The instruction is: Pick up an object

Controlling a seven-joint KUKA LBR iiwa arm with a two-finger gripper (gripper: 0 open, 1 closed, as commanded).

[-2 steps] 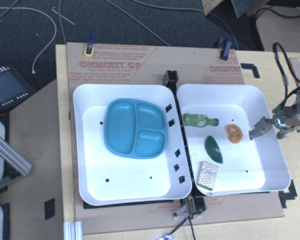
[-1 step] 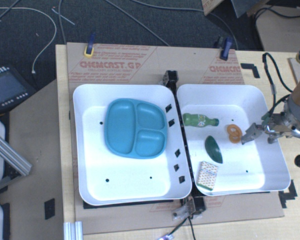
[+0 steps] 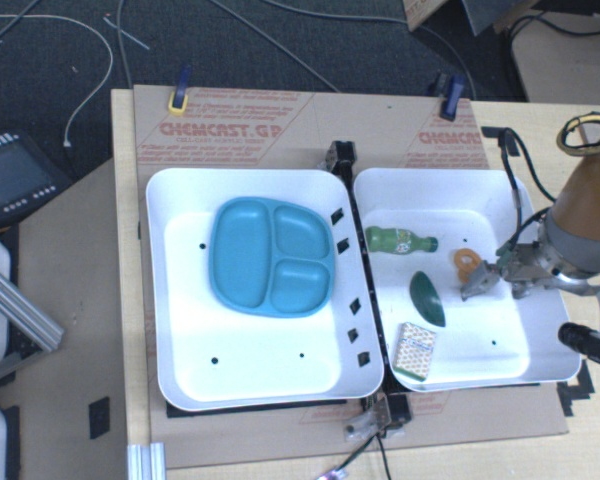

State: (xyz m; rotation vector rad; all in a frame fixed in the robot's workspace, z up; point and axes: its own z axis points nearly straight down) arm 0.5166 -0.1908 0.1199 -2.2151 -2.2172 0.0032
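The right bin (image 3: 500,203) holds a small green bottle (image 3: 400,240) lying on its side and an orange ring-shaped piece (image 3: 467,261). A dark green oval object (image 3: 428,299) and a patterned packet (image 3: 415,351) lie nearer the front wall. My gripper (image 3: 485,281) reaches in from the right, low over the bin floor. It sits just below and right of the orange piece and right of the green oval. Nothing shows between its tips.
The left bin (image 3: 180,318) carries a blue divided plate (image 3: 272,256). A black clip strip (image 3: 352,268) runs along the wall between the bins. Cables (image 3: 515,168) trail beside the arm at the right bin's far corner.
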